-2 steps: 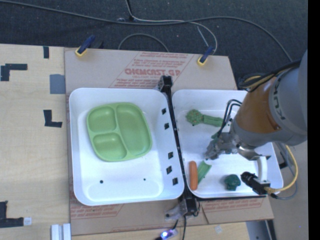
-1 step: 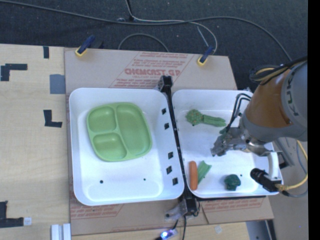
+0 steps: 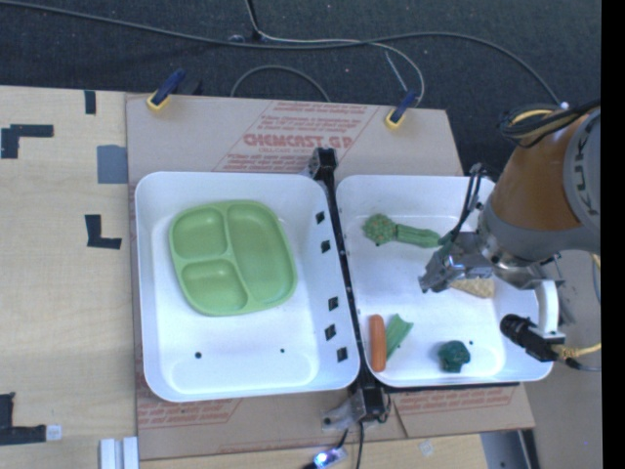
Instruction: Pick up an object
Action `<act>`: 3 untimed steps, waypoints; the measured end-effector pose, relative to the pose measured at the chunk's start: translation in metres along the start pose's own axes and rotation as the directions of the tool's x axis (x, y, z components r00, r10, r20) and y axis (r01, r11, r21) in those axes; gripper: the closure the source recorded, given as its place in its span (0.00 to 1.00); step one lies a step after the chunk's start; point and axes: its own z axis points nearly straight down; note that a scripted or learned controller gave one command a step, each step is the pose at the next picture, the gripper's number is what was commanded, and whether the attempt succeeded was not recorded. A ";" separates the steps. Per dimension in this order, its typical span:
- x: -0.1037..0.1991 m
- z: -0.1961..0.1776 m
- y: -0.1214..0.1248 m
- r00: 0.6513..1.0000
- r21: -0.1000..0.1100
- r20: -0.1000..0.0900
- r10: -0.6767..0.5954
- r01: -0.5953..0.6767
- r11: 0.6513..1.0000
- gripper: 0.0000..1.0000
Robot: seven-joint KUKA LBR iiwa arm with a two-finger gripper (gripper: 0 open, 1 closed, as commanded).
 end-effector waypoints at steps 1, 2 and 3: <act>0.000 -0.041 0.001 1.000 0.000 0.001 0.000 0.000 1.000 1.00; 0.051 -0.032 0.011 1.000 0.004 0.000 -0.003 0.003 1.000 1.00; 0.098 -0.024 0.014 1.000 0.005 0.001 -0.002 0.002 1.000 1.00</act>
